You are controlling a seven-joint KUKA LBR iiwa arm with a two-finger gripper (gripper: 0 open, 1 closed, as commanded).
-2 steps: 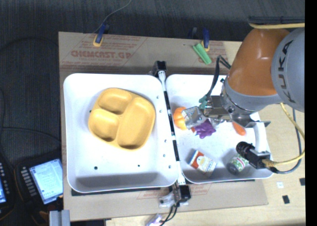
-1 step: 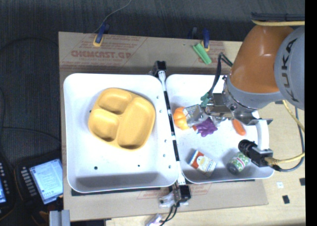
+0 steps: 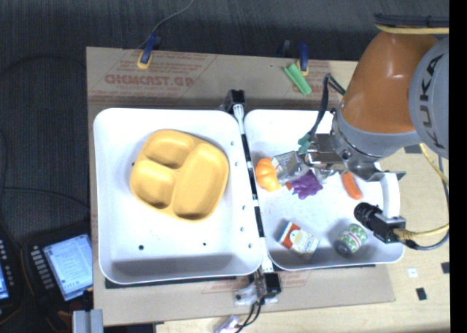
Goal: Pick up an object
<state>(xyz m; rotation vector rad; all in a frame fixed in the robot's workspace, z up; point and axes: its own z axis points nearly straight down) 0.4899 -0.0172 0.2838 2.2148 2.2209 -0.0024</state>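
Toys for picking lie in the right bin (image 3: 255, 134), right of centre in the frame, while the left bin (image 3: 102, 178) holds only a big yellow moulded tray (image 3: 179, 173) at left centre. We see the arm (image 3: 387, 90) filling the upper right, its gripper (image 3: 305, 163) low over the middle of the right bin, just beside a purple grape bunch (image 3: 308, 185) and an orange fruit (image 3: 265, 174). An orange carrot (image 3: 351, 185) lies to the right, a small carton (image 3: 297, 239) and a green can (image 3: 352, 239) near the lower rim.

We judge the main risk to be crowding: grape bunch and orange fruit sit so close that the gripper could land on both, or nudge one away and come up bare.

Wrist and cabling hide the tool's tips, so we cannot tell whether it is released, clenched or grasping anything. Part of the carrot is covered too.
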